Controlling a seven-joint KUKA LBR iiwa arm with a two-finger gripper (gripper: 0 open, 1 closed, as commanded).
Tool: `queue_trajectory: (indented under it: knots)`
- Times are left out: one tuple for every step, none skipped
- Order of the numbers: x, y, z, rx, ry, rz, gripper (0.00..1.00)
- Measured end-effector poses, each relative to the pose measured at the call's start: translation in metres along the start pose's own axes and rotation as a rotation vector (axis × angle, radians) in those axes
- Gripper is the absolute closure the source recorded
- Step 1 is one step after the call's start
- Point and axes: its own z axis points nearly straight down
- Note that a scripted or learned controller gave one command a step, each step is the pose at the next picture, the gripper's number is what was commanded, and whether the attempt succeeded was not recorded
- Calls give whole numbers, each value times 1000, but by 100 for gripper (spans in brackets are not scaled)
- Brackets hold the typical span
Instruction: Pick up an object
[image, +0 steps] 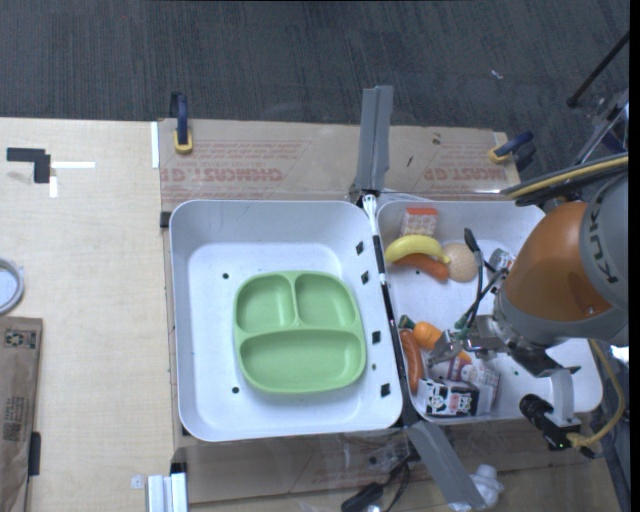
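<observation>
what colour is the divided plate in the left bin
Light green. The divided plate lies in the left bin, clear in the camera view.

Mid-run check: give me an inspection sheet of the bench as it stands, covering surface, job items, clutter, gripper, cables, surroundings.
Surface: two white bins side by side; left bin holds a green divided plate.
Job's things: in the right bin, a banana, a round beige item, an orange item and a black-and-white carton.
Clutter: small items crowded at the right bin's near-left corner, hard to separate.
Gripper: gripper low over that crowded corner; finger state unclear.
Cables: black cable by the arm's wrist.
Surroundings: cardboard sheet behind the bins, clamp on its edge.
</observation>
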Motion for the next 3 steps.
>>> queue_trajectory:
  knots:
    - [-1, 0, -8, 1, 0, 5, 100]
    - [-1, 0, -8, 1, 0, 4, 0]
    - [8, 47, -100, 0, -2, 276, 0]
